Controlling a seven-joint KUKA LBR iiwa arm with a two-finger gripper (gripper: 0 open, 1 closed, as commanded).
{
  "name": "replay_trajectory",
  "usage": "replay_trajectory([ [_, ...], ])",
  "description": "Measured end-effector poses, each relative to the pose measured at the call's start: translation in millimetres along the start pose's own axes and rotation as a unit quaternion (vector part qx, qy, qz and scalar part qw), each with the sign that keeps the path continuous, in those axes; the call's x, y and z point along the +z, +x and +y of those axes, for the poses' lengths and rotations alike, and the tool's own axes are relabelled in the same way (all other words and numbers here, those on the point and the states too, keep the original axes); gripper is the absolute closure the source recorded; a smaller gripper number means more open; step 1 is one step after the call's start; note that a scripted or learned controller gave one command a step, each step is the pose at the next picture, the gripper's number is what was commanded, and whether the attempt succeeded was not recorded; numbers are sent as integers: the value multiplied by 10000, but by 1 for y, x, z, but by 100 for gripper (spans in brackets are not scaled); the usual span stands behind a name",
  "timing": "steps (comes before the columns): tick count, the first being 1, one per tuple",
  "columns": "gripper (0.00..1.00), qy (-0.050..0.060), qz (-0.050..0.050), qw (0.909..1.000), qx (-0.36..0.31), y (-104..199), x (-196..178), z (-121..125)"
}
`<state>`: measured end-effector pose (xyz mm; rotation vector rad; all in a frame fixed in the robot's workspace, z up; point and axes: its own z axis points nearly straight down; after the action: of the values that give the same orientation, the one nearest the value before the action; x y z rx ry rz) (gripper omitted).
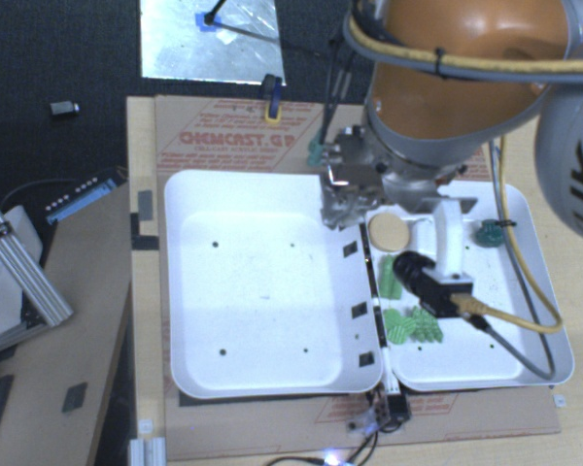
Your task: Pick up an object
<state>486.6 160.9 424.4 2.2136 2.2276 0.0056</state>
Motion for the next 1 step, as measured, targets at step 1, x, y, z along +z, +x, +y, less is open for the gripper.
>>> replay_trajectory([
  [1, 100, 26, -5, 10000, -12, 50, 35, -1],
])
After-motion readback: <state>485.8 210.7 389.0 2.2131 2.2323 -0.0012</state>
